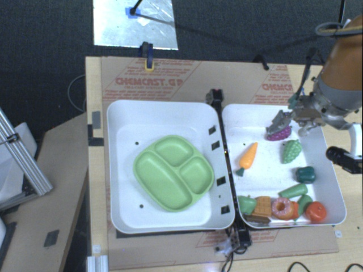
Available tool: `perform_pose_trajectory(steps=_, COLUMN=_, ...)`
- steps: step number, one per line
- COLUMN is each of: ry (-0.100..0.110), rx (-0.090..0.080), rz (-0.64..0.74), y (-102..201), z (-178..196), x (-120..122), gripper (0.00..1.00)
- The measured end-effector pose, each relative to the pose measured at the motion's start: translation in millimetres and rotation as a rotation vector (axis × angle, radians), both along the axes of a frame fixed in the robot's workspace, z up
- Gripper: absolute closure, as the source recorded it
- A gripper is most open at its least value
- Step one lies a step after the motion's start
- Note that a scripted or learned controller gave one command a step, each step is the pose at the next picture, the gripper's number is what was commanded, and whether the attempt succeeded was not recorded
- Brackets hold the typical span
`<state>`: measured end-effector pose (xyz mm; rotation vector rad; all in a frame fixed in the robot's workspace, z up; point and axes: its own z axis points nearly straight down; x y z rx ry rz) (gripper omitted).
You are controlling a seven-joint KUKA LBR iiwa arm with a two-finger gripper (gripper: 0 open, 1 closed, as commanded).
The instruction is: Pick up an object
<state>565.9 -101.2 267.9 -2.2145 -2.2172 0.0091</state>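
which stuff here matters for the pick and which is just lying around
For the job: tool; purple grapes right under it; carrot, green grapes, donut, tomato as other candidates.

Lying about: green divided plate, clamp, foil sheet.

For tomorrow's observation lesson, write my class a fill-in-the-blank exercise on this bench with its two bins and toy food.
1. The green divided plate lies in the ____ bin.
2. The toy carrot is coloured ____.
3. The hand is right above the ____ grapes.
4. The doughnut lies along the right bin's ____ edge.

Missing words: left; orange; purple; near
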Motion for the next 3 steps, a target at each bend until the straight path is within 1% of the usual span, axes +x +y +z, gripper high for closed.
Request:
perform_pose_trajectory(steps=1, ry=-0.012, rx=-0.002, rz=0.002, y=0, z=6, x=2, gripper=0.00)
perform_pose_trajectory(steps=2, ry=-0.008, rx=-0.001, rz=0.000, y=-2, z=-36, x=2, gripper=0.00)
perform_pose_trajectory(steps=3, ry=-0.006, rx=-0.001, rz=0.000, y=-3, z=-94, x=-7, gripper=0.00)
